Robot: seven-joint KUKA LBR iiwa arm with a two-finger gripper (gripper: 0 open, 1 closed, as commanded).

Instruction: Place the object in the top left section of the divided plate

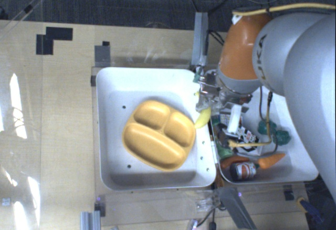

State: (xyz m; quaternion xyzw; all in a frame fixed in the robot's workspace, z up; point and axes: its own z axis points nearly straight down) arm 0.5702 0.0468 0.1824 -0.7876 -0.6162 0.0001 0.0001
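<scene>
A yellow divided plate (159, 133) lies in the left white bin (113, 118), with two small sections at its far side and one long section at its near side. All three sections look bare. My gripper (203, 104) hangs over the wall between the two bins, to the right of the plate. A small yellow banana-like piece (203, 117) sticks out below its fingertips, and the fingers are shut on it. The piece is over the left bin's right rim, apart from the plate.
The right bin (302, 168) holds an orange carrot (262, 161), a small dark can (244, 171), a green item (281, 136) and several small mixed things under the arm. The big grey arm covers most of that bin.
</scene>
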